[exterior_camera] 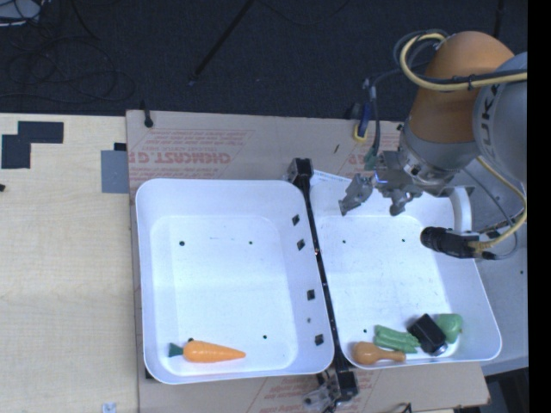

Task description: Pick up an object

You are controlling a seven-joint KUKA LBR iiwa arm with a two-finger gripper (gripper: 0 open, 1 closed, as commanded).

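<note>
An orange carrot (213,351) with a green stem lies in the front left corner of the left bin (155,231). In the front right corner of the right bin (482,304) sit a green pod-shaped toy (397,339), a black block (427,334), a light green piece (449,323) and an orange pear-shaped toy (376,354), clustered together. My gripper (377,199) hangs over the back edge of the right bin, well away from the cluster. Its two fingers are spread apart with nothing between them.
A black divider (312,269) runs between the two bins. Both stand on a cardboard sheet (215,149) atop the wooden bench. The arm's grey body and orange band (461,58) fill the upper right, with cables around it.
</note>
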